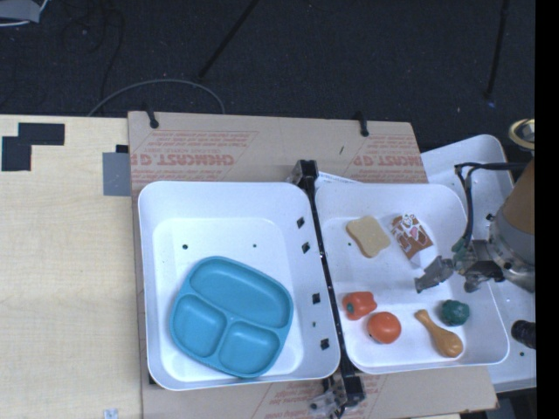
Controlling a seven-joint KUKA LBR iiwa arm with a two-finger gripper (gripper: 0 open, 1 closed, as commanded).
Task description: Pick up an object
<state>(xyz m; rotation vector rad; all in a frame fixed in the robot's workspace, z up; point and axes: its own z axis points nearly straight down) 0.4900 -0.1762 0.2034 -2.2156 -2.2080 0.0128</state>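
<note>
Grey arm (515,250), orange band, dark metal claw (456,273).

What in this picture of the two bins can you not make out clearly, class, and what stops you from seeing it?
- Gripper, camera view: small and blurred against the right bin's wall; finger state unreadable.
- Arm: cut off by the right edge.
- Small patterned packet: print too small to read.
- Dark green object: too small and dark to identify.
- Blue tray: hides the left bin's floor beneath it.

Pincer (456,273) hovers open above right bin (476,356), near green toy (454,312).
</note>
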